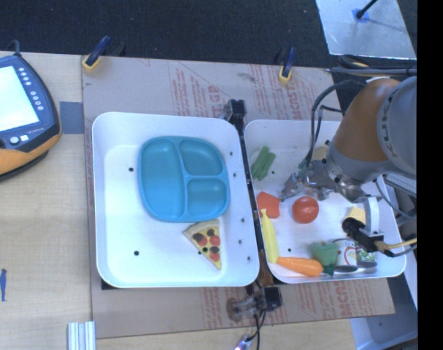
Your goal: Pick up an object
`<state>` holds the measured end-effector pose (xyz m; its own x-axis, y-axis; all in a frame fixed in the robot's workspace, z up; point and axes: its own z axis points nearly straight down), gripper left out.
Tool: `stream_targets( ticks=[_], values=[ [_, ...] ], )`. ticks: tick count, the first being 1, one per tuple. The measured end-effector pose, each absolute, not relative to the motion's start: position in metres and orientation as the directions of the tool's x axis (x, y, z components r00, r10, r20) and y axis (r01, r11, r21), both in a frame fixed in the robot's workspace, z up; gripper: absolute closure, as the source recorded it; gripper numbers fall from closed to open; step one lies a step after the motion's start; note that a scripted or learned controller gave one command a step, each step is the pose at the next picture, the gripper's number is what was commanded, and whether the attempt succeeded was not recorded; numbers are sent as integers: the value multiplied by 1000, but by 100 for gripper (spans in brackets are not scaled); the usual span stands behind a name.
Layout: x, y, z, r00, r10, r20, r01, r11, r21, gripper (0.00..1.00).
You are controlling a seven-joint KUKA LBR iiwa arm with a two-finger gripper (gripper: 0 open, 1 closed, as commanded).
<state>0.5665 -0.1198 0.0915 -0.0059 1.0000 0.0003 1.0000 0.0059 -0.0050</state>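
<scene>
A plain blue tray (pixel 183 178) lies at twelve o'clock from a yellow pizza slice (pixel 207 242) dotted red and black.

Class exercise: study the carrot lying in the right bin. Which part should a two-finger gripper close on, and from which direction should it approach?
Probably grip the carrot across its thick middle, coming straight down from above. It lies flat and lengthwise along the right bin's front wall, so fingers would close across its narrow width. The green toy crowds its right end, so stay left of it.
</scene>
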Motion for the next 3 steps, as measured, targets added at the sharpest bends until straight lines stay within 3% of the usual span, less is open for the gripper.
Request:
stream_targets(
  ticks=[1, 2, 3],
  values=[
    [577, -97, 93, -3, 1000, -8, 1000, 3, 3, 0],
    [500, -98, 91, -6, 1000, 0, 1000, 6, -6, 0],
    [501, -99, 101, -11, 1000, 0, 1000, 11, -7, 100]
  ],
)
